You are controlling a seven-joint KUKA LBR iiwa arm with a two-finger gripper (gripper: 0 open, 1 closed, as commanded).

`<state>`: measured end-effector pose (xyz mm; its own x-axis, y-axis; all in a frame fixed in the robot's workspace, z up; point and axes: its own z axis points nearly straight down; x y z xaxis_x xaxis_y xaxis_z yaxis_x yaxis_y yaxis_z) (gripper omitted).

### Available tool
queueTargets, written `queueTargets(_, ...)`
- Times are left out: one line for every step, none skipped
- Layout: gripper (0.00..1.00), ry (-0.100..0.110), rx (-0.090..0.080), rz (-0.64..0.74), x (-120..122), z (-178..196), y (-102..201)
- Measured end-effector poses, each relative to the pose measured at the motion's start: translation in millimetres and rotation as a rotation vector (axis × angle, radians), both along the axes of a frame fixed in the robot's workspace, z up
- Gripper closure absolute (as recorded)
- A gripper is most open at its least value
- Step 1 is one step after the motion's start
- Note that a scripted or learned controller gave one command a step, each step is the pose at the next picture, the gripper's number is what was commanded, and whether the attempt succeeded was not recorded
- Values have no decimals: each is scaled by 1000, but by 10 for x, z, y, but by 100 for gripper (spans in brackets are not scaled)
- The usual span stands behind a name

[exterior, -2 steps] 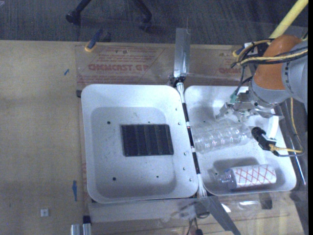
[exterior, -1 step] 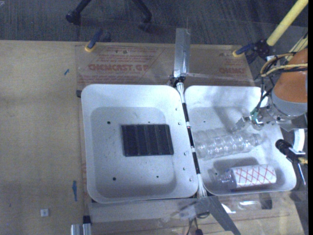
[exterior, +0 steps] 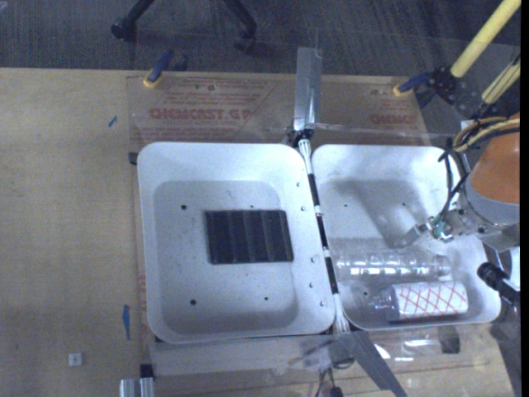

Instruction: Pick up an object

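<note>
Camera view — wooden bench (exterior: 66, 222) (dark carpet (exterior: 74, 15))

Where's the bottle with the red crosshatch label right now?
The bottle lies on its side in the right bin, along that bin's near edge, just below a clear bottle that lies parallel to it.

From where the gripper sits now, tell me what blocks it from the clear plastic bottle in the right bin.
Nothing visible. The gripper sits just above the clear bottle in the right bin. The red-patterned bottle lies beyond it.
</note>
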<state>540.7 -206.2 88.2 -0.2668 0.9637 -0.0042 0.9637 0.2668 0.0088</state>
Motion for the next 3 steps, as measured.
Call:
queueTargets(100,-6,-1,-2,14,115,-13)
queueTargets(0,-6,-1,-2,14,115,-14)
queueTargets(0,3,1,-94,11,0,482)
